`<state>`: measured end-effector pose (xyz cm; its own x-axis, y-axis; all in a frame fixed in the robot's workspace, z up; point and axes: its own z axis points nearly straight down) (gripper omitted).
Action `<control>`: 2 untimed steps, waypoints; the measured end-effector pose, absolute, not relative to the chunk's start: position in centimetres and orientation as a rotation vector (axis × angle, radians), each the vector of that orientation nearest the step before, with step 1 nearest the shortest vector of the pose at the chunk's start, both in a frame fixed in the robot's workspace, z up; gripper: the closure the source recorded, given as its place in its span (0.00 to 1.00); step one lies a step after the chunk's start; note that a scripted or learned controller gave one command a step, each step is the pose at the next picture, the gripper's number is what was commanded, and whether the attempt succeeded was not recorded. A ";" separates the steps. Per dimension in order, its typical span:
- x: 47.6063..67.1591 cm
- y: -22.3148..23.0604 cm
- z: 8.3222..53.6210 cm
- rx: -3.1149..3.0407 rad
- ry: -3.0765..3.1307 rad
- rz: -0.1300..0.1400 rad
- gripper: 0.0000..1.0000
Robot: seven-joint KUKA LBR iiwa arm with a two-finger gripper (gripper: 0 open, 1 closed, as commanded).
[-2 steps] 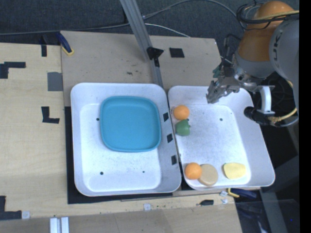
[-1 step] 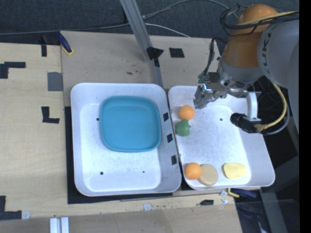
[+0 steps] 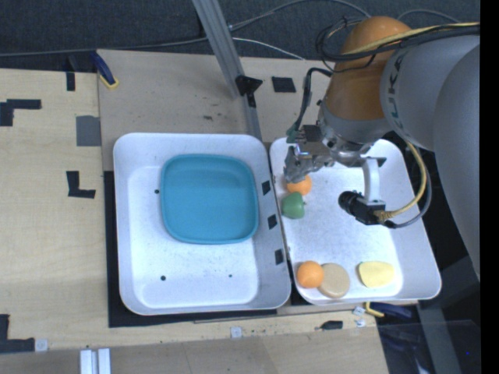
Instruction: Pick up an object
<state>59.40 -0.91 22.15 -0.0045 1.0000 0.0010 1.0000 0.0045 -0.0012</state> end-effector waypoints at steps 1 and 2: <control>57.6 4.0 21.3 -2.216 -2.225 0.001 1.00; 55.5 9.6 21.0 -2.214 -2.226 0.000 1.00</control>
